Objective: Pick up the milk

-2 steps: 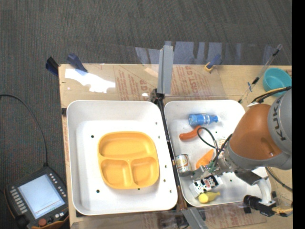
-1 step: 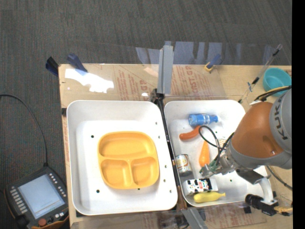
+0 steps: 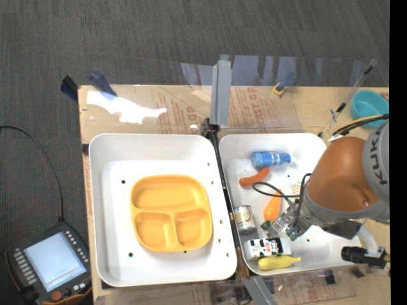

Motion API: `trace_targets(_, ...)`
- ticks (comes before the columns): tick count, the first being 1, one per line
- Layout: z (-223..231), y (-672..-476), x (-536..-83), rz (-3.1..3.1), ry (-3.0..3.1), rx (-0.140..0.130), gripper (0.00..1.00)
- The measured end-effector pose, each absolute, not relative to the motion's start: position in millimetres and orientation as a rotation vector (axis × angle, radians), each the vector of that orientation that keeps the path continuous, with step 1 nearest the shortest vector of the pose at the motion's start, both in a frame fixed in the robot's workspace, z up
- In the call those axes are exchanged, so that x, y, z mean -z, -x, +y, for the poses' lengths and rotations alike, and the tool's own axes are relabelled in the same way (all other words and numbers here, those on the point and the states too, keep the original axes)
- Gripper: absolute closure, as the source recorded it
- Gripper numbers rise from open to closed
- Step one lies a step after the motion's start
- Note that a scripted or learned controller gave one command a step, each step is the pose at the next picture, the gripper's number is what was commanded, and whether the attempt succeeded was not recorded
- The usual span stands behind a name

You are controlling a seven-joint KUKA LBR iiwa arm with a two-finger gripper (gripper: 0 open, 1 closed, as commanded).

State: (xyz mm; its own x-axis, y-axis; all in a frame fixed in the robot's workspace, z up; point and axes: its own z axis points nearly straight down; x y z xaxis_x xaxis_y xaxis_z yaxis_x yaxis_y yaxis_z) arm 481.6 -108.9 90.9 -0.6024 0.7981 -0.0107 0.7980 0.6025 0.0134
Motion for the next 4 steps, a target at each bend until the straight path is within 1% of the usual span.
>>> trace_targets(1,-183.0,-476.1,-144.9,2.796,-1.432,-0.002,1.0)
trace_targets(2,-126.3,-476.8,-191.8,2.65,-1.69,0.0,1.0)
trace_targets(3,-141.8,-521.1,-206.3,2.314,-2.13,0.003,1.0)
trace_targets(4,-141.5,-521.2,-206.2,2.315,-2.129,0.004,0.0)
